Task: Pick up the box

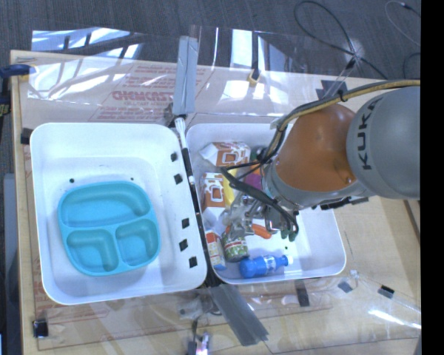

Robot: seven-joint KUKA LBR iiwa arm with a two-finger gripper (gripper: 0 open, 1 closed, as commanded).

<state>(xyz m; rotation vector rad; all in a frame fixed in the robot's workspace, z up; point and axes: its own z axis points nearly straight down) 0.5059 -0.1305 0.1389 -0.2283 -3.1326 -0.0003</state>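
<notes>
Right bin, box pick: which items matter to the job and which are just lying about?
Belongs to the job:
- boxes, orange and white, at the right bin's far left
- hand, down among the clutter

Lying about:
- blue bottle
- green-labelled can
- blue divided tray in the left bin

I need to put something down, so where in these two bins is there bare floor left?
The left white bin has bare floor along its far edge, around the blue three-compartment plastic tray. The right white bin is crowded: orange-and-white boxes, a blue bottle and the gripper. Only its near right corner is bare.
</notes>
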